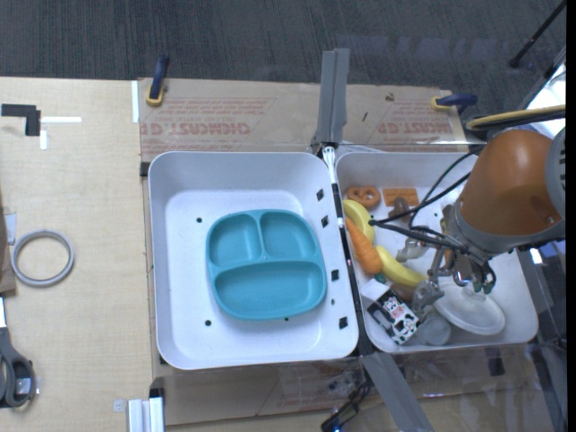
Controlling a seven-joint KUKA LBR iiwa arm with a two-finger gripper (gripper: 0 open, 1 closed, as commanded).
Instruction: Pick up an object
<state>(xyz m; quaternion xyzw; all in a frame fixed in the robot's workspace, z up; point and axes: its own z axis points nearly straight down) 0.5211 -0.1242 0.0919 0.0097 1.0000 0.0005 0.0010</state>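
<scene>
Tool point(454, 275) low over the right bin point(517, 327), hanging from the grey arm with its orange band point(506, 183); cables cross in front, and I cannot tell how its tips stand. Nothing visibly pinched.

Worktop point(72, 178) is pale wood, with a sheet of brown cardboard point(234, 115) under the far side of both white bins. Dark carpet point(270, 16) beyond. A grey ring of tape point(40, 257) lies on the wood at far left, scissors point(13, 376) near the front corner.

Left bin point(171, 331) holds a blue divided plate point(266, 265), flat, roughly centred.

Right bin: a yellow banana point(380, 246) and an orange carrot point(363, 248) lie touching along the left wall, just left of the tool. A clear round lid point(475, 313) sits directly below and beside the tool. A small black-and-white box point(393, 316) is near the front left corner. An orange pretzel-shaped piece point(364, 194) and an orange block point(401, 196) rest by the far wall, apart from the tool.
</scene>
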